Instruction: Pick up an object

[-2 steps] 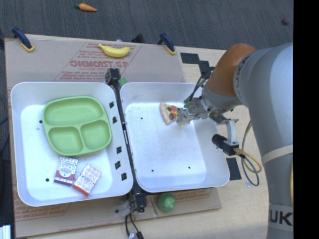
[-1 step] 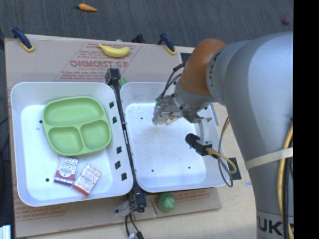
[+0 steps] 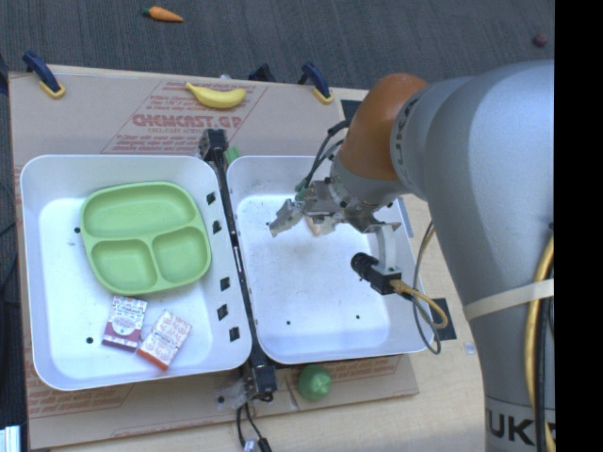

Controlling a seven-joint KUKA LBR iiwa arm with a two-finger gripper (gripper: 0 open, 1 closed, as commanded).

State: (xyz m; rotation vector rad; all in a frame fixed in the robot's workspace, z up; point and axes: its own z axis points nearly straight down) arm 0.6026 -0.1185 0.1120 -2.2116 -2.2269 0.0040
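My gripper hangs over the back part of the right bin, close above its white floor. The grey arm with its orange band comes in from the right and covers the bin's back right corner. I see no object under or beside the gripper on the bin floor. The left bin holds a light green divided plate. Two small red and white packets lie side by side in front of the plate.
A yellow banana lies on the cardboard behind the bins. A green ball sits outside the right bin's front edge. An orange carrot lies on the floor beyond. A black divider with clips runs between the bins.
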